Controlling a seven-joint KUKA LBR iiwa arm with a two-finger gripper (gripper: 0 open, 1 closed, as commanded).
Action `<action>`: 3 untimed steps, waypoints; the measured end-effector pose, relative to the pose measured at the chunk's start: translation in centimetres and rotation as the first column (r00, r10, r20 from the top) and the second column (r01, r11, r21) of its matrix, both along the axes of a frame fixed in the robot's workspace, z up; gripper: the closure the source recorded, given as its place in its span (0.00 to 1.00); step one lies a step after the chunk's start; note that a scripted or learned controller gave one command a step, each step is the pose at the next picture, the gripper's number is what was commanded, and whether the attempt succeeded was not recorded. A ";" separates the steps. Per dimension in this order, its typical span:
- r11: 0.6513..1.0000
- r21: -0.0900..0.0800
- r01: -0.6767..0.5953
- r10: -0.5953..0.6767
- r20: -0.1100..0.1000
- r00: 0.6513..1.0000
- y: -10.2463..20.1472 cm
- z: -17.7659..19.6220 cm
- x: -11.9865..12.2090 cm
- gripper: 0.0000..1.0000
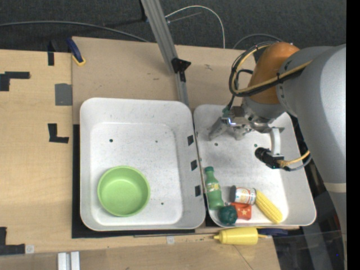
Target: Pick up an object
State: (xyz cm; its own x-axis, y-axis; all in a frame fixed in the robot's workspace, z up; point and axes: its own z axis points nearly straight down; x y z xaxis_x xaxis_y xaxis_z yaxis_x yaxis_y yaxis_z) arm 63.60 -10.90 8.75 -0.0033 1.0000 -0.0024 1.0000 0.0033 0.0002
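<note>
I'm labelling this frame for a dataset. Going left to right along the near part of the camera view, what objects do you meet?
Green bowl → green bottle → small can → corn cob.

A tan counter [129, 66] filled most of the frame. Black tape marks [54, 133] lay along its left side, a grey patch [63, 93] near upper left. A grey metal pole [160, 30] slanted down from the top centre, cables [197, 13] looping beside it.
</note>
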 end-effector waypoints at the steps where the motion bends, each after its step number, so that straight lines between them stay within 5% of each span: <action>1: 1.000 0.002 -0.001 0.001 0.000 1.000 0.1 1.2 0.0 1.00; 3: 1.000 0.002 0.001 -0.001 0.003 1.000 0.1 11.2 0.7 1.00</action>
State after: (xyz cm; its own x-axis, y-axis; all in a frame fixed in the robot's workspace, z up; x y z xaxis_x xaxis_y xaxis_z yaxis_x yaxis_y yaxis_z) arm 64.26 -10.76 19.97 -0.0021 1.0000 -0.0004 1.0000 0.0021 0.0028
